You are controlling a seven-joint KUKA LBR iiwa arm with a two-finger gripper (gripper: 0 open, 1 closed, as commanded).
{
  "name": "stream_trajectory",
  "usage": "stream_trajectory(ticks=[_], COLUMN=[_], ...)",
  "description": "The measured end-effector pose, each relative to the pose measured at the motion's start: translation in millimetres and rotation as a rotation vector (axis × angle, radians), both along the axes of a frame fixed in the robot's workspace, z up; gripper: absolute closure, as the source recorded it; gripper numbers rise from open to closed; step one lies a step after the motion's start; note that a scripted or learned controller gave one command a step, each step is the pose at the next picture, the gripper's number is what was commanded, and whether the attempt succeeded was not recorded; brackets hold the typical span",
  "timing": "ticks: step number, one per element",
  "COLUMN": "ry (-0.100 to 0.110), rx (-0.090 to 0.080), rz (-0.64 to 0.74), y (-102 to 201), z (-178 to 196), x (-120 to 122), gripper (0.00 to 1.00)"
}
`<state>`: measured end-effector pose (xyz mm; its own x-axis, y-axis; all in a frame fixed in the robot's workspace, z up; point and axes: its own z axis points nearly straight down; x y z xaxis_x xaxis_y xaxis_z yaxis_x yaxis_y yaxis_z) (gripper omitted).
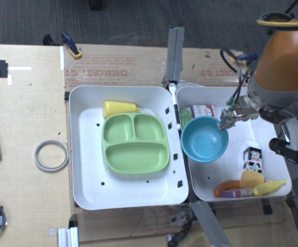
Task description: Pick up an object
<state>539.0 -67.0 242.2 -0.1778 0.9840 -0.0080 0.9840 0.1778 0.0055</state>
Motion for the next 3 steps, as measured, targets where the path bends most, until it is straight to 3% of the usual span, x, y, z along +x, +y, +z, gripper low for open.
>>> stream_trajectory(ticks=[1,2,3], ry=[0.007,0.01,0.008], rx=[0.003,0.006,0.003], rz=[0.33,0.34,0.731], y=[-1.3,-37.0,-9.4], z=[98.3,-132.9,-50.6], x=[-32.8,-62.0,-39.8], gripper=[1.0,1.0,1.0])
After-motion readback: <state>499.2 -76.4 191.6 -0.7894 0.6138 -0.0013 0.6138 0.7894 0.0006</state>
